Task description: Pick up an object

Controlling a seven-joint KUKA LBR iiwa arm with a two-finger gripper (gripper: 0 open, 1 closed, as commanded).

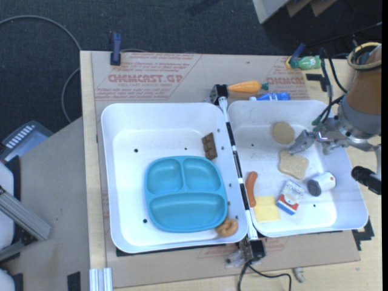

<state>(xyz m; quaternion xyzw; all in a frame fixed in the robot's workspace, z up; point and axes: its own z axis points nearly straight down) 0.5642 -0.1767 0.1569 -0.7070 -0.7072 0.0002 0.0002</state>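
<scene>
While the hand (305,139) hovered in the right bin (345,214), its grip could not be told.
A cookie (282,132) lay just beside it, a cracker (293,164) below.

Grey arm (357,117) with orange band, black cables, seemingly metallic tool (315,139).

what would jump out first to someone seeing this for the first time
The big blue divided plate in the left bin grabs the eye first. Next, the right bin with its scatter of toy food, and the gripper over its far right side near a round tan cookie.
</scene>
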